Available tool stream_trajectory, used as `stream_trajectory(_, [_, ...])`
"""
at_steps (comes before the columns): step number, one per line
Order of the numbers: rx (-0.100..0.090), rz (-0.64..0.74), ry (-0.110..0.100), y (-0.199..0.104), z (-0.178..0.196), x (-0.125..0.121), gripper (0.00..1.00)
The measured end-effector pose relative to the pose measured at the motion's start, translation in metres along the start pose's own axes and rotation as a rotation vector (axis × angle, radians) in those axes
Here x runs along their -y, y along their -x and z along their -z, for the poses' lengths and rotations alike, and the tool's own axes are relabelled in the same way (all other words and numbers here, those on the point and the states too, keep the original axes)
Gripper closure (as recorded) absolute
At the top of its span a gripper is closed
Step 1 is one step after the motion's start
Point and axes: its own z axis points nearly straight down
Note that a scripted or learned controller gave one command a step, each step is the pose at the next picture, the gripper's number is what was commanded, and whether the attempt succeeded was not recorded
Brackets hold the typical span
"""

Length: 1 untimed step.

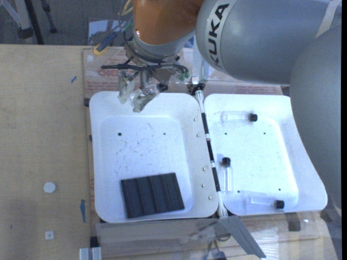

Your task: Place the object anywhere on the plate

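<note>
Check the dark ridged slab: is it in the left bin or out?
In. The slab lies flat on the left bin's floor, near its front edge, apart from the gripper at the far rim.

A pale wooden bench (pixel 38 118) is filling the view from above, its top running off the left edge. Two shallow white bins are sitting on it side by side, touching along their inner edges. The left bin (pixel 103 145) is lying near the middle, and the right bin (pixel 303 161) is lying just beside it. A small white disc (pixel 49 187) is resting on the bare wood, well left of the bins. A short blue mark (pixel 82 210) is showing near the left bin's lower corner.
</note>
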Motion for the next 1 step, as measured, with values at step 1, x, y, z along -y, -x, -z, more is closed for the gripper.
stream_trajectory(1, [0.011,-0.003,-0.001,0.002,0.0126,0.0002,1.0])
